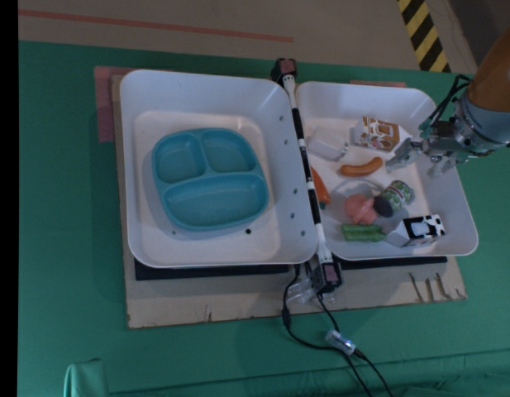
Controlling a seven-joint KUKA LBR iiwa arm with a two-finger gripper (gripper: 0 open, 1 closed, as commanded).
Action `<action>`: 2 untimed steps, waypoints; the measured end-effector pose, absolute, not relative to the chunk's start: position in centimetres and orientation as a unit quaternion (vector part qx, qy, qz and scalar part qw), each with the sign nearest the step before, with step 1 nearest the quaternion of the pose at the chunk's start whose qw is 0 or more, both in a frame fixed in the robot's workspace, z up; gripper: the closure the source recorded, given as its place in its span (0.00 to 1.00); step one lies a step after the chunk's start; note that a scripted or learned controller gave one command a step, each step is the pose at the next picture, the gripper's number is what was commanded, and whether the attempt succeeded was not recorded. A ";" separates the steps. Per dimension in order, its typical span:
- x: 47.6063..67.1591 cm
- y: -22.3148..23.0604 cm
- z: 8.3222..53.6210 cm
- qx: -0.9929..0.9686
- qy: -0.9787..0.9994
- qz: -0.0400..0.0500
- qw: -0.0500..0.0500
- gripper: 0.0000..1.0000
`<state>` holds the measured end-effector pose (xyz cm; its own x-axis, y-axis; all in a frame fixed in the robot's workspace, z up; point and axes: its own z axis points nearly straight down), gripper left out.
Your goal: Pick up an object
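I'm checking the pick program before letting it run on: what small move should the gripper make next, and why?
Probably a short descent toward the sausage. The gripper hangs over the right bin just right of it, nothing between its fingers, and the sausage lies apart from the other toys.

Green bench [64, 222]; cardboard sheet [197, 308] under two white bins [205, 89].

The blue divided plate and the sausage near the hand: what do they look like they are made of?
The blue divided plate looks like moulded plastic with a matte finish: uniform colour, rounded compartment ridges, soft sheen. The sausage is probably a plastic or rubber toy, since it is evenly orange and smooth, though the view is too coarse to be sure.
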<state>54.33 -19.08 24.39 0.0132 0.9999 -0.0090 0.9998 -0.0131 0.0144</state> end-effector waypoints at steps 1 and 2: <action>54.9 -16.4 19.0 0.708 0.706 0.001 0.003 0.00; 55.1 -16.6 20.2 0.710 0.704 0.002 0.007 1.00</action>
<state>55.09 -16.60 20.18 0.0074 0.9999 -0.0074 0.9999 -0.0073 0.0119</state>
